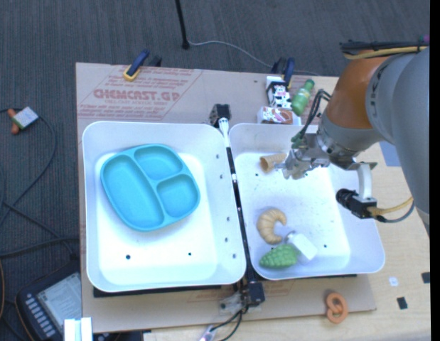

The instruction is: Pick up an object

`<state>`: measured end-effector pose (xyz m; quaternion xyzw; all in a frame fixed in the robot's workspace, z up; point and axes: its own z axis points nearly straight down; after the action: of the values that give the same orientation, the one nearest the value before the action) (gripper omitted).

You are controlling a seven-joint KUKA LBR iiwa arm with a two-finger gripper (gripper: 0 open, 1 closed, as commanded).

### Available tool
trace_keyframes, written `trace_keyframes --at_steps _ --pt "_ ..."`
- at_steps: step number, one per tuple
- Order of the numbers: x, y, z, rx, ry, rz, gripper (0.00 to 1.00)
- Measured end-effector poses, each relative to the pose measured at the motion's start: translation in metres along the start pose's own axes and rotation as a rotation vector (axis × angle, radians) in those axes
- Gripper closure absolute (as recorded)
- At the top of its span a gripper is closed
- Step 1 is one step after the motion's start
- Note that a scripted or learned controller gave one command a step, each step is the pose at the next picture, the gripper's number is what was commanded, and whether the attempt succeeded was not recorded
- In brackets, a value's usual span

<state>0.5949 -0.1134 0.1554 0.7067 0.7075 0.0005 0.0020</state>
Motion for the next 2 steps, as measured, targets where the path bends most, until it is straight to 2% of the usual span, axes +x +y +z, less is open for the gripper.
trace_keyframes --at_steps 1,2 --pt "-0.027 0.046 0.007 0.003 0.0 0.001 1.0" --pt "-0.022 0.073 0.02 0.003 -0.001 0.0 1.0"
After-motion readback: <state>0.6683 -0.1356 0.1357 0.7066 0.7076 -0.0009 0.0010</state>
